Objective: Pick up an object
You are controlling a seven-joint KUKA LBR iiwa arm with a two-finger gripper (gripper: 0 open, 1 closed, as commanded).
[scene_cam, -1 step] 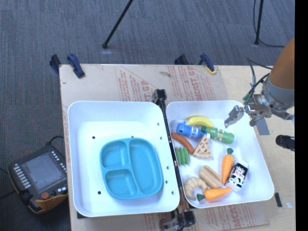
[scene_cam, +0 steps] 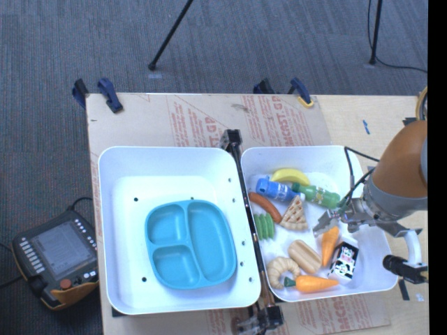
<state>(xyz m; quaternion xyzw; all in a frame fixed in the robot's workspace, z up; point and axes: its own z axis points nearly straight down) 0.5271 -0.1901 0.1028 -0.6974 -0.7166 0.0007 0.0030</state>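
Observation:
My gripper (scene_cam: 340,222) hangs low over the right bin (scene_cam: 328,152), on its right side. Its fingers stand open with nothing between them, just above the top end of an orange carrot (scene_cam: 329,247). A black-and-white milk carton (scene_cam: 343,262) lies right beside that carrot. Further left are a tan bread roll (scene_cam: 305,255), a waffle wedge (scene_cam: 295,216), a green bottle (scene_cam: 320,195), a yellow banana (scene_cam: 290,176), a blue bottle (scene_cam: 272,187), a brown sausage (scene_cam: 265,206) and green beans (scene_cam: 265,225). A second carrot (scene_cam: 316,283) and a croissant (scene_cam: 281,270) lie by the front wall.
The left bin (scene_cam: 126,180) holds a blue divided plate (scene_cam: 190,243). The arm's orange band (scene_cam: 406,159) rises over the right bin's right wall. Blue clamps (scene_cam: 109,95) grip the bench's back edge. A teach pendant (scene_cam: 56,257) sits on the floor at the left.

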